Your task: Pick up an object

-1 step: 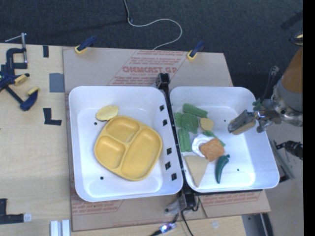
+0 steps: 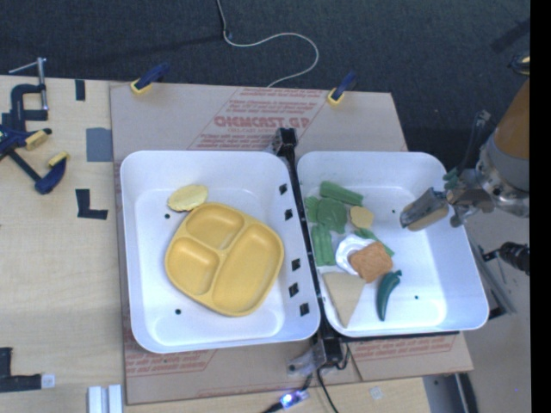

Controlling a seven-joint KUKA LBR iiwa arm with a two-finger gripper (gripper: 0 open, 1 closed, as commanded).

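In the right bin lies a cluster of toy foods: green pieces, a small yellow piece, an orange-brown block on a white piece, a dark green pepper and a tan wedge. My gripper hangs over that bin's right part, to the right of the cluster and apart from it. Nothing shows between its fingers.
The left bin holds a yellow divided plate and a small yellow piece. A black divider runs between the bins. Clamps stand on the bench at far left. A cable lies beyond the bins.
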